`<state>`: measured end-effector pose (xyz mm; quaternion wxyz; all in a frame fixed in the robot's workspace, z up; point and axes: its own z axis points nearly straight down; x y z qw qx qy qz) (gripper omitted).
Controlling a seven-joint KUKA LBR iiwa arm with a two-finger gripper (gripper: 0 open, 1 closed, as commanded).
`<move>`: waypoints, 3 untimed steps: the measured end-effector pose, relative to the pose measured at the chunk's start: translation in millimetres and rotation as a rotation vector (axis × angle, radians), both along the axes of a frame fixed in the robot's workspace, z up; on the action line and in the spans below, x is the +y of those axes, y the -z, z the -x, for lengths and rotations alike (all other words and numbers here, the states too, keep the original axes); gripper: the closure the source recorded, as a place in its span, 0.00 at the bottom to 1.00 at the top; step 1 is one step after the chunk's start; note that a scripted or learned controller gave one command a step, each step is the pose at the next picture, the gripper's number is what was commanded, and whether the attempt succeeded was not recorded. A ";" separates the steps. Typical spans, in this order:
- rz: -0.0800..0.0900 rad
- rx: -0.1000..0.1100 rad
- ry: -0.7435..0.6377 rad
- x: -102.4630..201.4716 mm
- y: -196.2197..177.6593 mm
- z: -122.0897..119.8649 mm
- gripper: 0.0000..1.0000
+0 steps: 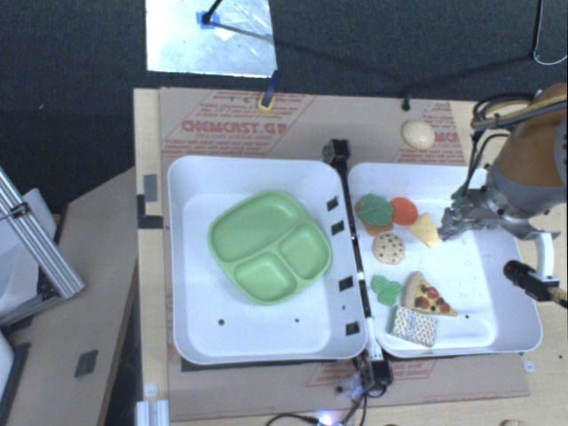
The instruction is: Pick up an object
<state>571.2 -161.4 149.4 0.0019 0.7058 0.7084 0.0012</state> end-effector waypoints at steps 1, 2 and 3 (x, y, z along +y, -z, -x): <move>0.000 -0.001 -0.002 9.7 -56.4 1.6 1.00; 0.000 0.001 -0.002 9.7 -76.0 0.5 1.00; -0.001 0.003 -0.003 60.4 -66.5 -2.0 1.00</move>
